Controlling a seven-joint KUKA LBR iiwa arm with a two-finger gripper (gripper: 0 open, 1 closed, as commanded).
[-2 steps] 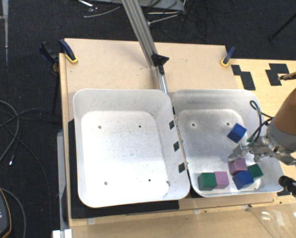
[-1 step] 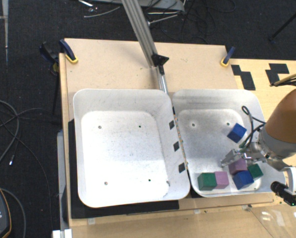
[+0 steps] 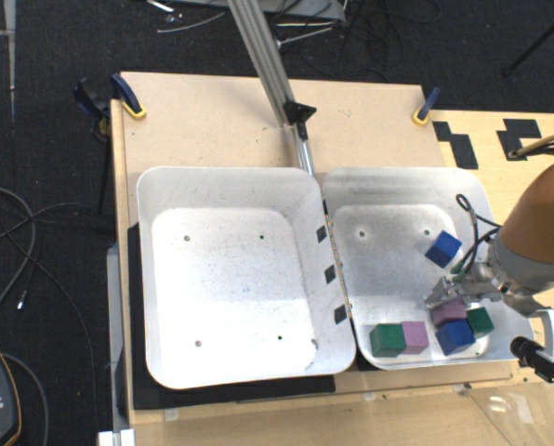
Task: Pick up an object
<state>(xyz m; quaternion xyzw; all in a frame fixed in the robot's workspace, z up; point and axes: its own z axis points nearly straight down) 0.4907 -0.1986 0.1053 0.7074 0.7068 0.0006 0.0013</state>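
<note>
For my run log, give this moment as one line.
arm: over right bin | gripper: low among blocks | grasp: unclear | left bin

Evenly lit from overhead – bright, slightly washed out on the two shallow white plastic bins (image 3: pixel 230 277), with soft glare across their floors. Dim and murky over the dark carpeted floor (image 3: pixel 45 156) beyond the pale wooden bench top (image 3: pixel 221 119). Only short, faint shadows beside the small coloured blocks (image 3: pixel 416 334) and under the bin rims. Generally soft, grainy and low in detail – blurred most at the right edge, where the orange-banded grey arm (image 3: pixel 537 230) smears out of focus.
</note>
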